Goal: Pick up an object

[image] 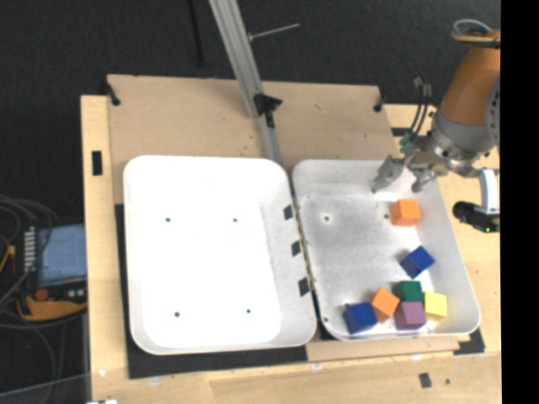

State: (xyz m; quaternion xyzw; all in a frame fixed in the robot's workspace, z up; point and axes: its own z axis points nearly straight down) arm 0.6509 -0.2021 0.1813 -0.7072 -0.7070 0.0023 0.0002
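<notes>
My gripper (402, 181) hangs over the far right part of the right bin (354, 251), open, with nothing between its fingers. An orange cube (405, 212) lies just below and in front of the fingertips, apart from them. A blue cube (417, 261) sits further toward the front. At the bin's front right corner a cluster holds a second blue cube (360, 317), an orange cube (386, 303), a green cube (411, 291), a purple cube (410, 315) and a yellow cube (435, 305).
The left bin (210, 251) lies beside the right one, with black clips along the shared edge. A slanted metal pole (244, 66) rises from behind the bins. The grey and orange arm (467, 99) comes in from the right.
</notes>
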